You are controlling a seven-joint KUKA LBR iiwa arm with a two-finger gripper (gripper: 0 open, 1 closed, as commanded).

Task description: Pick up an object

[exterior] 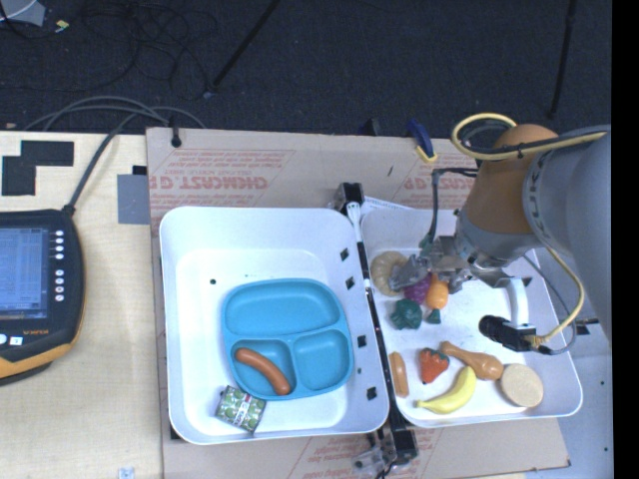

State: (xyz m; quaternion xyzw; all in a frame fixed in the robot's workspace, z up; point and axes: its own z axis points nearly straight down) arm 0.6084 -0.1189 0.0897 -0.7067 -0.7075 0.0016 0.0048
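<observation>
Arm low over the right bin's toy food.
Far left of the gripper (431, 267), a sausage (263, 369) lies in the blue tray (285, 312). Just below it sits a purple fruit (436, 293): likely light, hard, slick, best pinched across its middle. Whether the gripper is open, I cannot tell. The arm (559, 198) reaches in from the right, wrist bent down.

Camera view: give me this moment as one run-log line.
arm: reaching into right bin | pincer: above purple toy, by green toy | hold: none seen | left bin: blue tray with sausage
</observation>
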